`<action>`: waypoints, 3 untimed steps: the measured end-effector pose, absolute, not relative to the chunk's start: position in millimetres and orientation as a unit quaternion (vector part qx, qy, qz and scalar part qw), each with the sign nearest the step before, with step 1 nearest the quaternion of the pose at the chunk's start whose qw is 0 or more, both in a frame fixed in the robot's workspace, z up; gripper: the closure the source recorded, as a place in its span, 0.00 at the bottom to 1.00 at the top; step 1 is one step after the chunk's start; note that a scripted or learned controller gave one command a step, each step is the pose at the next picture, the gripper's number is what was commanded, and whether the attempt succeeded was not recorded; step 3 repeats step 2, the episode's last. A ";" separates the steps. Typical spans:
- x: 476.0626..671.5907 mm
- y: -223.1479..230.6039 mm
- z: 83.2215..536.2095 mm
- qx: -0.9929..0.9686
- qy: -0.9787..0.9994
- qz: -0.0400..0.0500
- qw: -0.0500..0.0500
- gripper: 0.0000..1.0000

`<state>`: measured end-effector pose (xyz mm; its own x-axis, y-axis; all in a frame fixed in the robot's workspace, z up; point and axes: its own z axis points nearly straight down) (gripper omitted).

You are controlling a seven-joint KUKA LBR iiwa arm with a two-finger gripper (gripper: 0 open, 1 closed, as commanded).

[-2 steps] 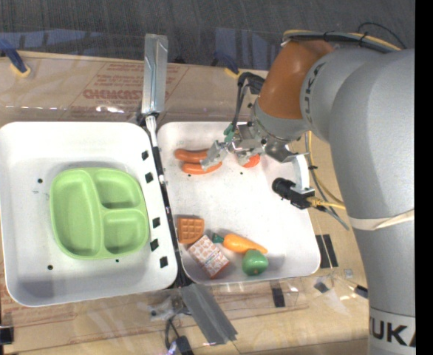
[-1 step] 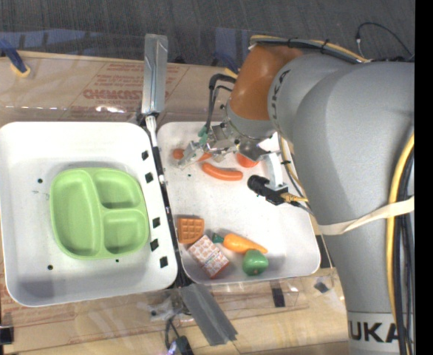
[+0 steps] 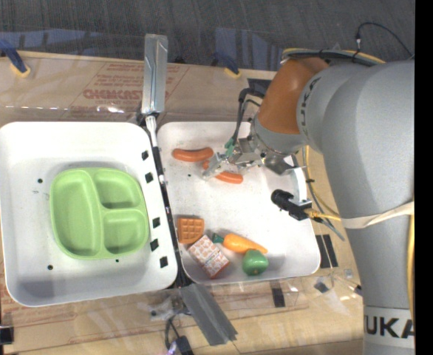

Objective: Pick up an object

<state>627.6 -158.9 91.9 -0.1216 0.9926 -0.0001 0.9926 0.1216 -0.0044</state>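
In the right bin (image 3: 290,235) lie two orange-red sausages: one (image 3: 192,154) near the far left corner and a smaller one (image 3: 230,177) just right of it. My gripper (image 3: 218,166) hangs low between them, its tip just above the smaller sausage. Nothing is visibly lifted. Along the bin's near side lie a waffle (image 3: 190,228), a patterned small carton (image 3: 209,257), a carrot (image 3: 243,243) and a green round fruit (image 3: 255,262).
The left bin (image 3: 17,161) holds a green divided plate (image 3: 98,211). A metal divider (image 3: 154,72) stands between the bins at the back. My grey arm (image 3: 357,146) covers the right bin's far right side.
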 end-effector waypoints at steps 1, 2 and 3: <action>628.1 -158.5 102.0 -0.661 -0.750 0.002 0.002 1.00; 658.0 -96.9 201.4 -0.657 -0.754 -0.001 -0.001 1.00; 658.0 -96.9 201.4 -0.657 -0.754 -0.001 -0.001 1.00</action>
